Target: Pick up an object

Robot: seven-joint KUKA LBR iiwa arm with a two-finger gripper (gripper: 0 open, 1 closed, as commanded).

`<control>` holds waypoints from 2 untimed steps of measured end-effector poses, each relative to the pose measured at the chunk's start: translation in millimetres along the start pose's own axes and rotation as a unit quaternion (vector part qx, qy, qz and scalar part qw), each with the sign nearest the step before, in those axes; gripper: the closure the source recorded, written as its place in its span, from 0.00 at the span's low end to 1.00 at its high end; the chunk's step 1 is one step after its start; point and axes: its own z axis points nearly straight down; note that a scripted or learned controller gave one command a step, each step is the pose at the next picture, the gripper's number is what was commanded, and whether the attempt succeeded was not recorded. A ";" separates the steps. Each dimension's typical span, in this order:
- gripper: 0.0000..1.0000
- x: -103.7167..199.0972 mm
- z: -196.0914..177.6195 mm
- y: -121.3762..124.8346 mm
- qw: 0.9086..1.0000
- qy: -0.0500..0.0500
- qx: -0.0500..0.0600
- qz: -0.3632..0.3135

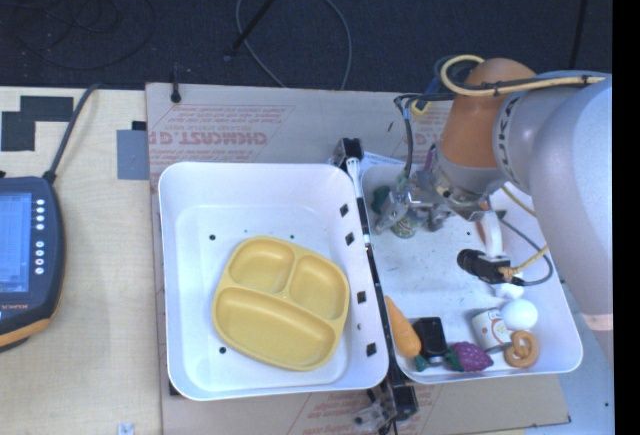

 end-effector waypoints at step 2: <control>1.00 -8.2 -9.9 0.2 1.000 0.000 0.000 0.000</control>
